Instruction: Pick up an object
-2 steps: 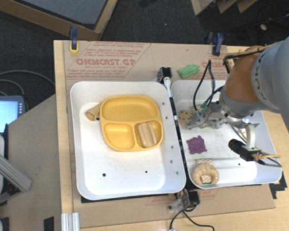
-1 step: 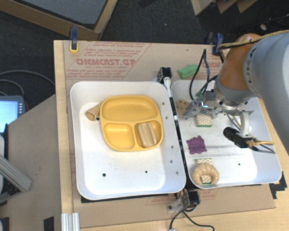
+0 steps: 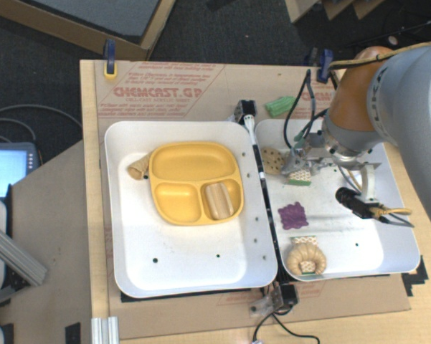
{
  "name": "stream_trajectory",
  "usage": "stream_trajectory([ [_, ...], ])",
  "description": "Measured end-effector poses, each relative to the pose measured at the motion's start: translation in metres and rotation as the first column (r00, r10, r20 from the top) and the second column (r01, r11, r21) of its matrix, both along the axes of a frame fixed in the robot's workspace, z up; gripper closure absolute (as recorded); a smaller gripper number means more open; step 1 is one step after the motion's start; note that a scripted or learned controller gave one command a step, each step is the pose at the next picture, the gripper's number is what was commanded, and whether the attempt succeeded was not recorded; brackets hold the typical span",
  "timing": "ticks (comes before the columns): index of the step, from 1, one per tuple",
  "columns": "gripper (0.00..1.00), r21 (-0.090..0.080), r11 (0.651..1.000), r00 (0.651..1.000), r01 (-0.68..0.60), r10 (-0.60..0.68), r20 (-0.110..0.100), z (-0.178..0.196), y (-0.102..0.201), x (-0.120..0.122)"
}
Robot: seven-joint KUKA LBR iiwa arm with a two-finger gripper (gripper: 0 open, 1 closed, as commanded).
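Pastry nr front; arm bent, hand low in rt bin.

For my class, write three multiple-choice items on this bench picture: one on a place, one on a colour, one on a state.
1. Where does the divided tray lie?
A. left bin
B. right bin
C. on the floor

2. What colour is the grape bunch?
A. red
B. purple
C. white

3. How does the bread roll rest?
A. loose on the bench
B. in the right bin
C. in a tray compartment

Answers: 1 A, the tray sits inside the left bin. 2 B, the bunch in the right bin is purple. 3 C, the roll lies in the tray's lower right compartment.
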State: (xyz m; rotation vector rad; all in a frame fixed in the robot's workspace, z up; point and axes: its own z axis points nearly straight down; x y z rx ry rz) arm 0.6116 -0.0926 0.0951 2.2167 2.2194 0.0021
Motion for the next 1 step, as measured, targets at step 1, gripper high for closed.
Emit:
stream_trajectory([
  [1, 1.0, 0.004, 1.0, 1.0, -0.005, 0.005, 0.003, 0.0952, 0.0703, -0.027],
])
